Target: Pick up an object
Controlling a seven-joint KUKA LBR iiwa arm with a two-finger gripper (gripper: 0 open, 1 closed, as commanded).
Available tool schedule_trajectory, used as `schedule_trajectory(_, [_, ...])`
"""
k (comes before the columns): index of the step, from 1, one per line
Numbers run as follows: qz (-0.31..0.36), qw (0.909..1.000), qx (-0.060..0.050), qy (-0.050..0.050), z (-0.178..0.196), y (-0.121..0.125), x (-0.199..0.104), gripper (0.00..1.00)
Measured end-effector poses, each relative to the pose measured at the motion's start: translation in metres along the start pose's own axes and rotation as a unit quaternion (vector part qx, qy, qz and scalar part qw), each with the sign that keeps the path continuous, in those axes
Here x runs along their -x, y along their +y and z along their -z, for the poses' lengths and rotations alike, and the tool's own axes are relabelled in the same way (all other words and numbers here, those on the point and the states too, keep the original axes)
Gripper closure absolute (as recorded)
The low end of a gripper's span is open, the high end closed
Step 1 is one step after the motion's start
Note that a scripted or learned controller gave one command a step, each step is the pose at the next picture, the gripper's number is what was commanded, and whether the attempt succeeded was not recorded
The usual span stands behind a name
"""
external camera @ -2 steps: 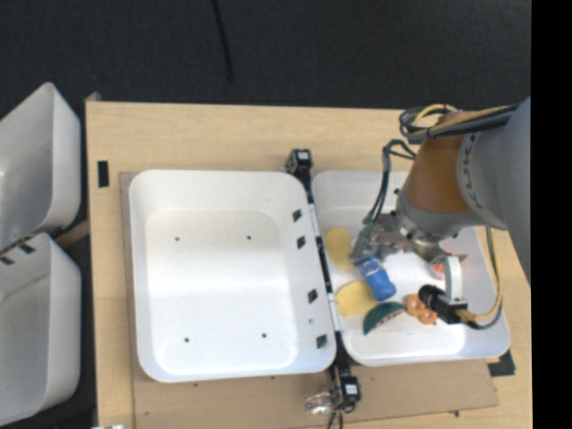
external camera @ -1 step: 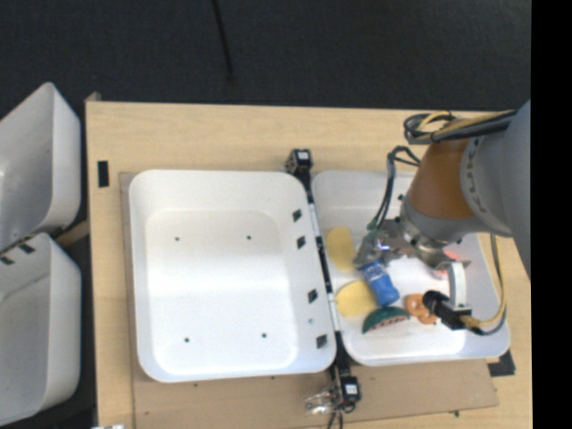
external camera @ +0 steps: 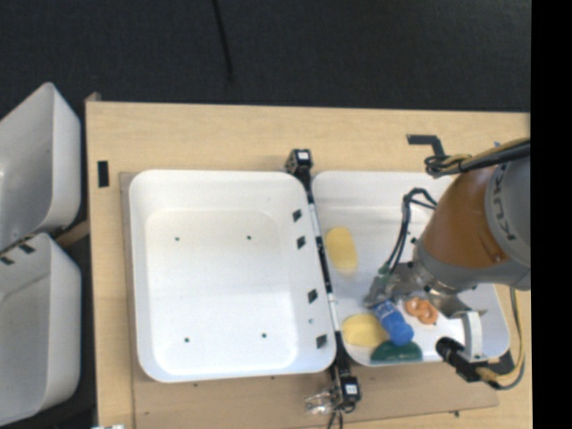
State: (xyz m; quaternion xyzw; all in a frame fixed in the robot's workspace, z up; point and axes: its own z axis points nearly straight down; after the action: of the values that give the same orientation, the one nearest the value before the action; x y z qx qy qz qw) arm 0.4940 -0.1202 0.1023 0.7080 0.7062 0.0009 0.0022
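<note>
1. In the right-hand shallow white plastic bin [external camera: 357, 190], I see my grey arm with its orange band [external camera: 465, 226] reaching down, its gripper [external camera: 382, 290] low over the cluster of objects near the front.
2. Just under the gripper lies a small blue cylindrical object [external camera: 394, 322], touching a rounded pale yellow lump [external camera: 361, 330], with a dark green piece [external camera: 396, 353] at the front wall and a small orange item [external camera: 420, 309] just beside the wrist.
3. A second pale yellow oval [external camera: 340, 248] sits apart, nearer the divider.
4. I cannot tell how far open the fingers are, or whether they have anything.
5. I judge the pick not yet done: nothing is lifted, and closing and raising remain.
6. The left white bin [external camera: 143, 266] plays no part here.
</note>
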Motion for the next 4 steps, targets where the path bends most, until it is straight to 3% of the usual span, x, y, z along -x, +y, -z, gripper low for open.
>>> schedule_trajectory(1, [0.007, 0.9999, 0.008, 0.0, 0.106, 0.117, -0.064, 1.0])
schedule_trajectory(2, [-0.003, 1.0, -0.008, 0.0, -0.008, 0.064, 0.007, 1.0])
schedule_trajectory(3, [-0.001, 1.0, -0.001, 0.0, -0.001, -0.007, 0.007, 1.0])
schedule_trajectory(4, [0.002, 1.0, 0.005, -0.002, 0.125, 0.035, 0.039, 1.0])
